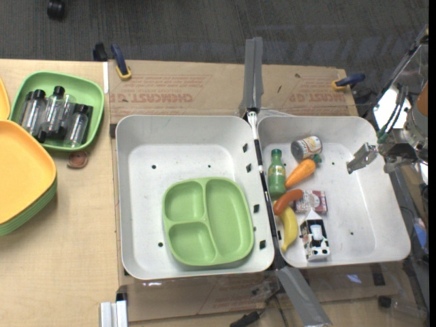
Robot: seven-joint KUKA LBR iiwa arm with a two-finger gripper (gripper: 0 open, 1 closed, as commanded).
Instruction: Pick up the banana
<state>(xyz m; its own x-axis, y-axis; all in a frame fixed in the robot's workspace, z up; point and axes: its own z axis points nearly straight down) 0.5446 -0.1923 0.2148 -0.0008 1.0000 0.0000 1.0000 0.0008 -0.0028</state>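
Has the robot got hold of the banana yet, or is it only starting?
Only starting, it seems. Nothing looks done: the banana lies in the right bin by its left wall, beside the carrot. The tool hangs over the bin's right side, well apart from it. Reaching, gripping and lifting are all left.

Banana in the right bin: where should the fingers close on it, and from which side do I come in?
Probably grip the banana at its middle, descending from above, fingers across its narrow width. It lies flat, its upper end against the red pepper and the bin wall at its left.
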